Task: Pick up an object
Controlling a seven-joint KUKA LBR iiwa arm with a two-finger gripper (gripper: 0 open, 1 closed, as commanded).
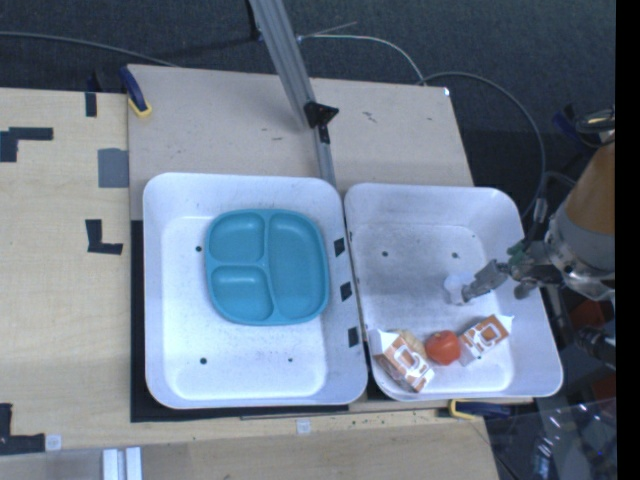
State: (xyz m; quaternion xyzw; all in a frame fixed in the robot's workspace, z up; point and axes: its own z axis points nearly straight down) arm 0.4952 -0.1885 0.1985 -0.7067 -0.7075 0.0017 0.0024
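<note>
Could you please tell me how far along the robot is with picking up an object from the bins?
Nothing looks picked yet: the red ball and the two small cartons lie on the near floor of the right bin. In hand: the gripper hangs over that bin, above the ball and cartons, with nothing visibly between its fingers. Left: descend, grasp, lift. The blue plate sits in the left bin.

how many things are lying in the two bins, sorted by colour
Teal divided plate, in the left bin: 1
Red round object, in the right bin: 1
Orange-and-white packets, in the right bin: 2
Total: 4
</note>
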